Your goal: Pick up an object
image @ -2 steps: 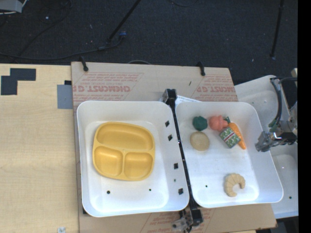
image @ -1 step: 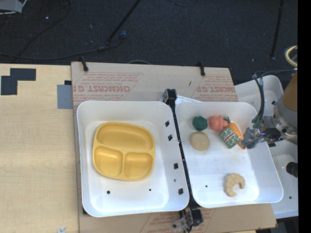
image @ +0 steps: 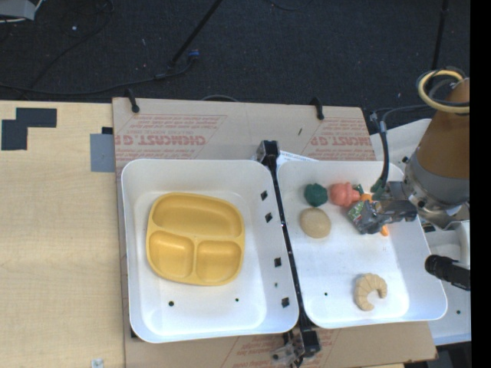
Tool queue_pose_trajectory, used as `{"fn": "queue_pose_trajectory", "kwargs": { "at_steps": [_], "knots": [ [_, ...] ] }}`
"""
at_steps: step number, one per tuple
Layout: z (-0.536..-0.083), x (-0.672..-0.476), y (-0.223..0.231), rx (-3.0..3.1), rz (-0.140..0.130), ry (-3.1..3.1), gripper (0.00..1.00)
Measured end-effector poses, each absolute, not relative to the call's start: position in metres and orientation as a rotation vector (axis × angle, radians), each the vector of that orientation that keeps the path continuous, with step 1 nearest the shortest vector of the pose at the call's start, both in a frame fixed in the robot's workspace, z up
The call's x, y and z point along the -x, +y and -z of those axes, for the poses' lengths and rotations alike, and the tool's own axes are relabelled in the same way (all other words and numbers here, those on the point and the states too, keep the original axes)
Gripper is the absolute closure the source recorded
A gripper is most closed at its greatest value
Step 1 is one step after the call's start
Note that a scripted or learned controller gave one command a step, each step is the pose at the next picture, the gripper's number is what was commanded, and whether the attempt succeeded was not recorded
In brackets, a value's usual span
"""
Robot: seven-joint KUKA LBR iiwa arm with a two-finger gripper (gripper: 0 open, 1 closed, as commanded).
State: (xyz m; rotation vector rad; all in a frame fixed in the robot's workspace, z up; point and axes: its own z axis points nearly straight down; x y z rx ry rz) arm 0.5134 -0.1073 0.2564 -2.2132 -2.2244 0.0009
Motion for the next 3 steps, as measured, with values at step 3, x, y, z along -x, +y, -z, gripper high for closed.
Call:
{"fn": "queue_pose_trajectory", "kwargs": {
  "at_steps": [3],
  "knots": [
    [-0.224, -0.547, 0.054, 2.214, -0.004, -2.224, 1.00]
  ]
}}
